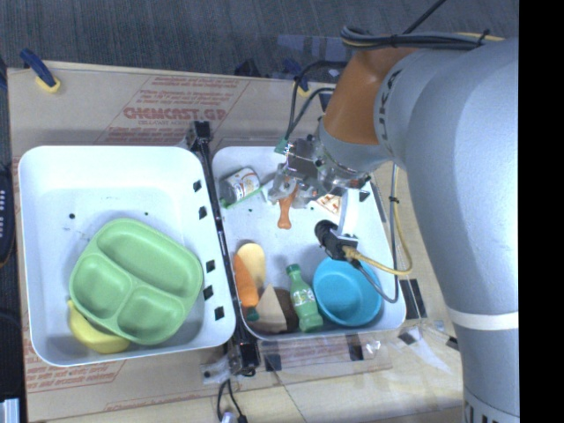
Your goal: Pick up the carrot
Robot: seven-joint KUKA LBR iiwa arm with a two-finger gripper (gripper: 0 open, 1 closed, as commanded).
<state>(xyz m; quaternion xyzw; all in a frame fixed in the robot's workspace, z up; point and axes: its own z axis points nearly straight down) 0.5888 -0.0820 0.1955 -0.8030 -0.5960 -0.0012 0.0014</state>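
In the right bin [381, 236], a slim orange carrot [285, 212] hangs point-down from my gripper [289, 189], over the bin's upper middle. Its top end sits between the fingers, which are shut on it. Its lower tip looks just above the bin floor. The grey arm with its orange band [357, 104] reaches in from the right and hides the bin's far right corner.
Also in the right bin are a small can [241, 184], a blue bowl [345, 292], a green bottle [304, 298], a thicker orange piece [245, 282] beside a yellow one [252, 256], and a brown block [273, 311]. The left bin [53, 174] holds a green divided plate [137, 278] over a yellow item [88, 335].
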